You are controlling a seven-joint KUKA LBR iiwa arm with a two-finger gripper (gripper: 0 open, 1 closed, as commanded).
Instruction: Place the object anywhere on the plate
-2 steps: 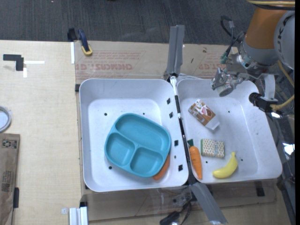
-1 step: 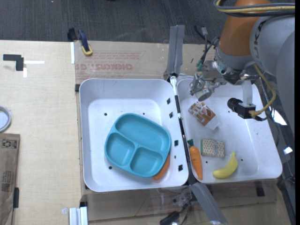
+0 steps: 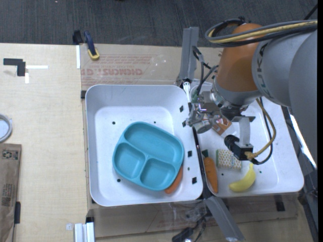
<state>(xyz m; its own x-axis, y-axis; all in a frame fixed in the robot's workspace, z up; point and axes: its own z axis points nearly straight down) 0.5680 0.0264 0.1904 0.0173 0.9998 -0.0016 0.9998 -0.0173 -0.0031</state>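
Smooth blue plastic plate (image 3: 147,156), soft sheen on its three wells. White bins (image 3: 96,135) look like matt plastic. Pale wood-look surface (image 3: 40,115), flat finish. Glossy yellow banana (image 3: 243,179), orange carrot (image 3: 210,174) beside it. Arm (image 3: 287,64) shell smooth grey, semi-gloss, with an orange band (image 3: 237,59).

I can read 1 line of print: red capitals on the cardboard sheet (image 3: 121,67) lying just behind the left bin (image 3: 96,135), mirrored and upside down from my view, seemingly "CHEMCUT", though I can't vouch for every letter. The brown paper bag (image 3: 9,178) well left of that bin bears a recycling-type mark, too small to read.
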